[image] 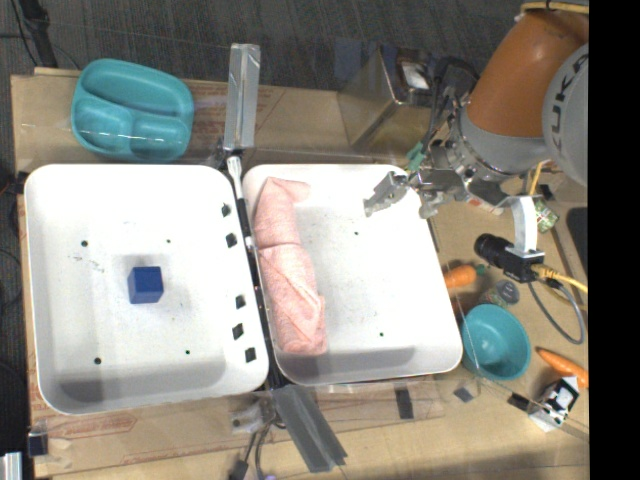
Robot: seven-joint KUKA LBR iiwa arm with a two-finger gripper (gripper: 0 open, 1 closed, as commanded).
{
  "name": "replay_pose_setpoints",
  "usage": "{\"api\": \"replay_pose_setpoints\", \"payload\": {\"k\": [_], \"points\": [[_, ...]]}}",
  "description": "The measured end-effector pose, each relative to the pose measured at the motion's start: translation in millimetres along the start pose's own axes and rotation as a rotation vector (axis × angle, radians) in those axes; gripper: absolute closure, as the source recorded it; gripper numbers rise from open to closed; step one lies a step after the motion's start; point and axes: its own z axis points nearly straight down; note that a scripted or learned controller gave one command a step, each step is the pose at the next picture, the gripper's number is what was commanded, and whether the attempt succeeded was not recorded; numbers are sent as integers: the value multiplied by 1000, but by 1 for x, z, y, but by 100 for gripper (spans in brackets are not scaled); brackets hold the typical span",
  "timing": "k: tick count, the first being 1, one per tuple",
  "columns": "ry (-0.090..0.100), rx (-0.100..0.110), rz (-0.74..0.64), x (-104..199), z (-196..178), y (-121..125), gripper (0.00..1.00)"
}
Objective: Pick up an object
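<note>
Showing two white bins side by side: the left bin (60, 368) holds one blue cube (146, 284) near its middle; the right bin (420, 353) holds one rolled pink cloth (285, 268) lying along its left wall. The gripper (400, 196) hangs above the right bin's upper right corner, well apart from the cloth, with nothing between its fingers; whether they are apart or together cannot be told. Outside the bins: one teal divided tray (132, 108) at upper left, one teal bowl (495, 342) at lower right.

partial letters "uk" on the arm (570, 78)
</note>
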Motion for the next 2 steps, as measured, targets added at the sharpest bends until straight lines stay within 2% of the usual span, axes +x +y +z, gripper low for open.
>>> {"api": "replay_pose_setpoints", "payload": {"k": [1, 2], "points": [[1, 2, -32, 45, 134, 1, 0], [1, -10, -89, 44, 192, -28, 0]]}}
